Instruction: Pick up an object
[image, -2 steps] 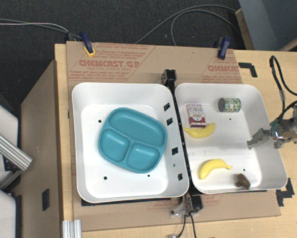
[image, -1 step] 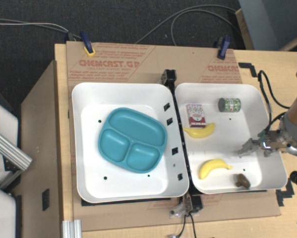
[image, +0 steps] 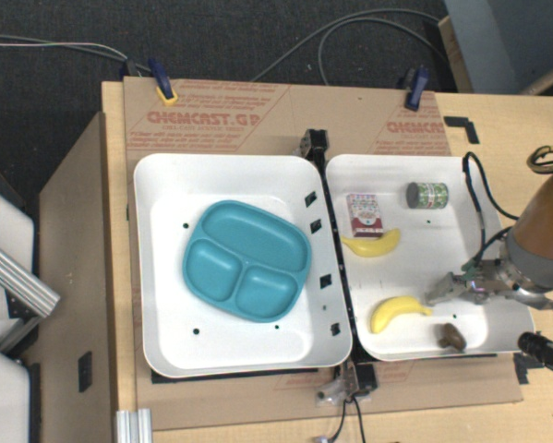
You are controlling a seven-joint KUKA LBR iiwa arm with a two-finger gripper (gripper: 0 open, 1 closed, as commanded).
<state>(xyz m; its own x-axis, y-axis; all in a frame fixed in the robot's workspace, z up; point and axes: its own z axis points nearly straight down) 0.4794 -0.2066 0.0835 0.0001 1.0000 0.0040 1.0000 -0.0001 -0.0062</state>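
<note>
Gripper low in right bin, jaw state unreadable. Nearest banana — probably light plastic, smooth, curved; grip across its mid-body, not the tips.

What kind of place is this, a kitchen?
Probably a robot lab, not a kitchen. A robot arm reaches over two white bins clamped onto cardboard, cables run across the floor, and the bananas look like practice objects.
</note>
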